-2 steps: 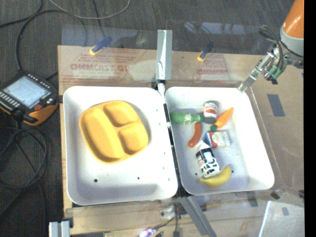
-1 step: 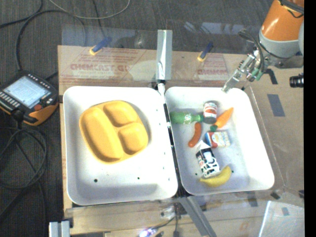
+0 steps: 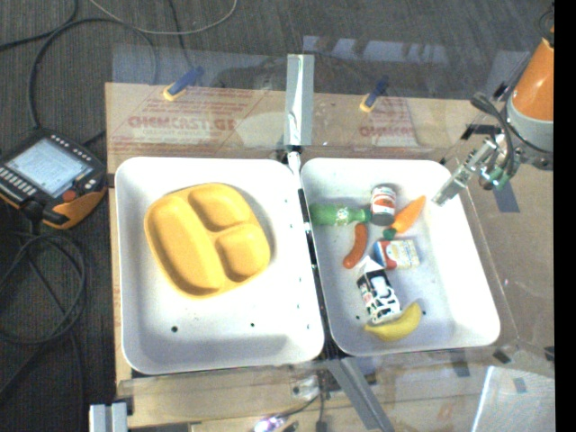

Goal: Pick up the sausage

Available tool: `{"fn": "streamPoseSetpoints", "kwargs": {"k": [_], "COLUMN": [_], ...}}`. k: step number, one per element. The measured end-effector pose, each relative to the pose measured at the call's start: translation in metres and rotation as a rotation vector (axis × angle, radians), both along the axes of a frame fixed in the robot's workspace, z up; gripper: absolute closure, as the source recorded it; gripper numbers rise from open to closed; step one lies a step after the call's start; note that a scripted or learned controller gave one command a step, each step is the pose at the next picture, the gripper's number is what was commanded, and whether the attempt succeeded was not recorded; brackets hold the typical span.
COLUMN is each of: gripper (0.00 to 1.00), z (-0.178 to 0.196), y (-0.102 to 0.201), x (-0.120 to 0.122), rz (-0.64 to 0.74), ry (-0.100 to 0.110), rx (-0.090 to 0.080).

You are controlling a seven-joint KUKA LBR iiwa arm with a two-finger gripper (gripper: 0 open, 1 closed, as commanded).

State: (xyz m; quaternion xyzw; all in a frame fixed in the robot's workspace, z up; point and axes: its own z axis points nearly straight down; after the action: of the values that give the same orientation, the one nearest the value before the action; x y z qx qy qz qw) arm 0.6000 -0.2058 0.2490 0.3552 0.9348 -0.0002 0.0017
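The sausage is a small orange-red link lying at a slant in the right bin, just below a green bottle and left of a small carton. My gripper hangs over the bin's far right corner, to the right of the carrot and well away from the sausage. Nothing shows in its grasp.
A can stands next to the carrot. A black-and-white carton and a banana lie near the right bin's front. The left bin holds a yellow compartment tray. A teach pendant rests off the bench at the left.
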Motion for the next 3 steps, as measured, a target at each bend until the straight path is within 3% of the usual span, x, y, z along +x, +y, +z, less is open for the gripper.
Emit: {"fn": "streamPoseSetpoints", "kwargs": {"k": [1,2,3], "gripper": [1.0,1.0,1.0], "z": [0.019,0.049,-0.015], "y": [0.035,0.033,-0.015], "x": [0.062,0.062,0.048], "rz": [0.121,0.339,0.34], "ry": [-0.002,-0.002,0.0], "rx": [-0.001,-0.002,-0.002]}}
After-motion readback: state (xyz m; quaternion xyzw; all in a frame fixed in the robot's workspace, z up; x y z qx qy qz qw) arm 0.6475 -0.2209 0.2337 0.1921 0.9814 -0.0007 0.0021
